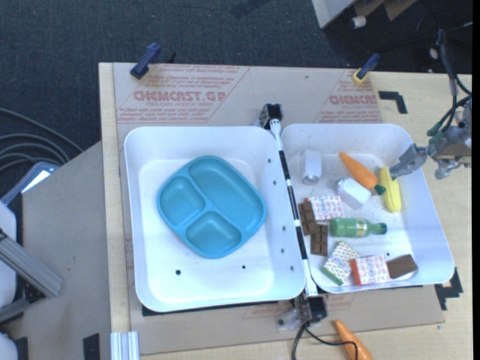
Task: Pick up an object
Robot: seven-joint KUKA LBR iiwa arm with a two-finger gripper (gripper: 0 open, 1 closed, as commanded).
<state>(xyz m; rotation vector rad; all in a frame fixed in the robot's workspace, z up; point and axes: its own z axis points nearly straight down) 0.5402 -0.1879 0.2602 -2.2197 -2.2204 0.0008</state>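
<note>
On my feed the blue tray [211, 216] sits alone in the left bin [142, 163]; small items crowd the right bin [427, 223]. The claw [411, 160] hovers by the corn [390, 189], grip state unclear. Neighbours could block a clean grab.

The arm [454, 145] is cut off by the right edge, its gripper's fingers too small and blurred to read.
</note>
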